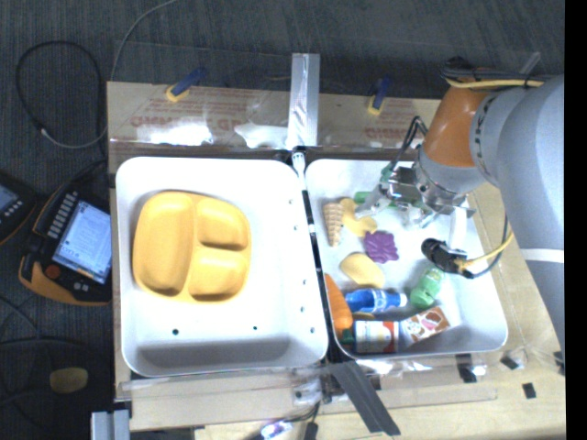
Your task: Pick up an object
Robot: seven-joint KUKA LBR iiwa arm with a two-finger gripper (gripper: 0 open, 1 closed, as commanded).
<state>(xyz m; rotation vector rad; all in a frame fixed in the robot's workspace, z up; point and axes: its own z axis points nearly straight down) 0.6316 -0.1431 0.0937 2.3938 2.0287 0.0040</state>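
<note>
The right bin (477,324) holds several small items: a ridged cone (333,219), a purple grape bunch (380,245), a yellow lemon-like piece (360,269), a blue and white bottle (376,300), a green piece (426,290), an orange carrot (337,308) and a labelled bottle (399,329). My gripper (402,191) hangs over the bin's upper part, just right of a pale yellow piece (363,220) and a small green bit (361,196). Nothing shows between its fingers.
The left bin (206,346) holds a yellow sectioned tray (191,245). The arm's orange band (451,136) and grey body (537,172) cover the right bin's far right corner. A black cable (459,259) loops over the bin's right side. A handheld pendant (69,246) lies left of the bench.
</note>
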